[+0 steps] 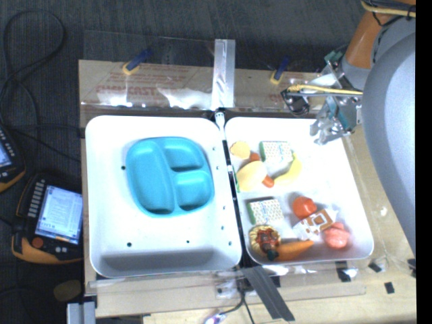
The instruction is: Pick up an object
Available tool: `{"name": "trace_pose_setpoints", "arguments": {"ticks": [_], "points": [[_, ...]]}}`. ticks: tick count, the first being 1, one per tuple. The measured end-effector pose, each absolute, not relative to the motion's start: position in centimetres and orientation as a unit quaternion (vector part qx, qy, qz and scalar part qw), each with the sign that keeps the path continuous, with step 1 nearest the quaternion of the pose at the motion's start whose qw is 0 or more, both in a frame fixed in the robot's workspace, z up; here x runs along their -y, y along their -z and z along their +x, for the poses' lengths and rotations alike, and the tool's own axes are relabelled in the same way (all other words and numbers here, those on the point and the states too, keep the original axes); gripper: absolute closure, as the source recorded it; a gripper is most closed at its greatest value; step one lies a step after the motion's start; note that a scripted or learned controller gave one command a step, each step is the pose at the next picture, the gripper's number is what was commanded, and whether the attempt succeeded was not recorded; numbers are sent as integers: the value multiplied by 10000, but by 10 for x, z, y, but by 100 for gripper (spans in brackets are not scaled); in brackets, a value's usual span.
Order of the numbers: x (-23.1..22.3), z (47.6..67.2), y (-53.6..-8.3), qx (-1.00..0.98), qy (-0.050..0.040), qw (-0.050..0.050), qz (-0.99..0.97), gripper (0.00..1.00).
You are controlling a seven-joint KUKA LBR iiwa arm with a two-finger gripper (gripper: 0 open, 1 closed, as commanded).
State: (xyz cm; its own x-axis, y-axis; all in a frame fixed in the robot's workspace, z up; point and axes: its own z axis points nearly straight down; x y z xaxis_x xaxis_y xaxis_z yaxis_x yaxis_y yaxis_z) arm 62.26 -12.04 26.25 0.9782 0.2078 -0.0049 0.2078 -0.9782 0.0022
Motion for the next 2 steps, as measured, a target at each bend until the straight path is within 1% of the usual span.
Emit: {"name": "trace_pose_setpoints", "arguments": {"ticks": [1,2], "points": [[122,638,-184,-1612,32,7,9869,100],[143,595,-160,-1567,32,-3,9876,100]]}}
